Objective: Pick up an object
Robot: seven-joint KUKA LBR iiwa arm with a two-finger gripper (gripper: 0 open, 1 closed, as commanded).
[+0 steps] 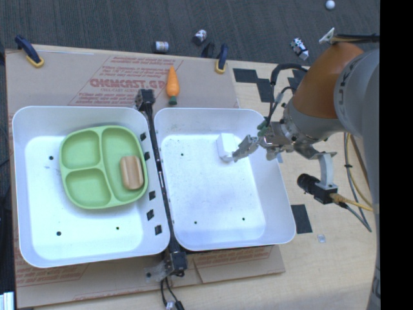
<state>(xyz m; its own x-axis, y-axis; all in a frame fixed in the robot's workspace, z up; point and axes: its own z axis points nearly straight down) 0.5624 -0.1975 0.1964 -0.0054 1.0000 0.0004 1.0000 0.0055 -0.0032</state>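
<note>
A small white block [224, 146] lies in the right bin [213, 234], near its far right part. My gripper [248, 146] hangs low over the bin's right side, tilted toward the block, with its tip just right of the block. Whether it touches the block cannot be told. In the left bin [39, 237] rests a green divided plate [90, 170] with a tan oblong piece [131, 172] in its right compartment.
An orange carrot-like toy [171, 82] lies on the cardboard behind the bins. Blue clamps [222, 58] and small loose parts sit at the bench's far edge. A black divider strip [155, 173] runs between the bins. Cables [352, 202] hang at the arm's right.
</note>
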